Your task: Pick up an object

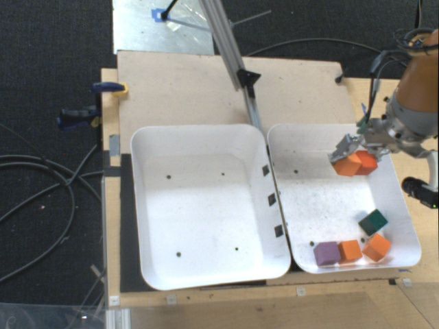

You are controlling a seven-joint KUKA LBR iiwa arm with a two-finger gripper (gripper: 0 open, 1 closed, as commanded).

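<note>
Arm: the grey arm (417, 94) with its orange band comes in from the right edge and bends down over the right bin.
Gripper: the gripper (353, 157) hangs over the upper right part of the right bin, its fingers pointing down and to the left.
Grip: an orange block (356, 164) sits right at the fingertips and looks pinched between them; the fingers seem closed on it, though the contact itself is small and partly hidden by the gripper body.
Held block: it appears lifted above the bin floor, near the bin's right wall, tilted rather than flat.
Right bin: the white bin (309, 184) holds four more blocks, all gathered at its lower right corner.
Green block: a dark green block (373, 221) lies apart from the rest, a little above them, near the right wall.
Purple block: a purple block (326, 253) lies by the front wall, leftmost of the row.
Middle block: a small orange cube (350, 251) sits just beside the purple one, touching or nearly so.
Corner block: another orange piece (376, 247) rests just right of that cube, turned at an angle.
Left bin: the left bin (199, 204) stands beside the right one, their walls meeting along the middle.
Bench: the bench (185, 91) bears both bins; a blue clamp (92, 115) grips its left edge.
Pole: a metal pole (226, 40) slants from the top down to the bins' shared wall.
</note>
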